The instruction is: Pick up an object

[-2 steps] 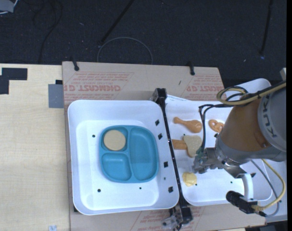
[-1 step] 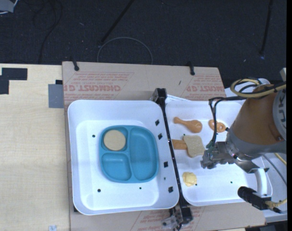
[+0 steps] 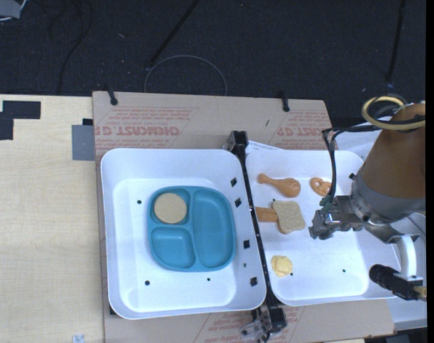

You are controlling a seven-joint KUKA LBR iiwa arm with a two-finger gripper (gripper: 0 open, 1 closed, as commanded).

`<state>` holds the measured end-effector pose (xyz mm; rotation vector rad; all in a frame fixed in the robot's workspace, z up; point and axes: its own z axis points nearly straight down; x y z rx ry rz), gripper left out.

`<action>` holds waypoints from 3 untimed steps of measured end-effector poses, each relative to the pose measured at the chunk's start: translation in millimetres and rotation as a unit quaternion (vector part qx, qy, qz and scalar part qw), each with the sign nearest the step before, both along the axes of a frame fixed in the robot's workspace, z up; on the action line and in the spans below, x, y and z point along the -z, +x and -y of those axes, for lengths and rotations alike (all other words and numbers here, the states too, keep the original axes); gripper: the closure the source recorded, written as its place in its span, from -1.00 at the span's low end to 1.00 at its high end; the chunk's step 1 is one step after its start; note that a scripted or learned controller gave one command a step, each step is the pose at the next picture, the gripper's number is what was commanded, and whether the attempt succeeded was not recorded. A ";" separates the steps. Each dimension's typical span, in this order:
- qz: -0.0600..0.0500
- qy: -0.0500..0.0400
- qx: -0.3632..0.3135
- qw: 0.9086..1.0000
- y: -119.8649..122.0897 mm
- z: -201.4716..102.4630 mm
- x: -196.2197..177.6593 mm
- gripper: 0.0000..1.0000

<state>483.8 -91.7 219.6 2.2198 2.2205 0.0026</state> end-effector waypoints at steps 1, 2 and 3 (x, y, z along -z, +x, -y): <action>-0.002 0.001 -0.001 1.000 20.8 -45.6 -2.3 1.00; -0.003 0.001 -0.002 1.000 33.6 -94.3 6.2 1.00; -0.003 0.001 -0.002 1.000 49.1 -147.6 7.1 1.00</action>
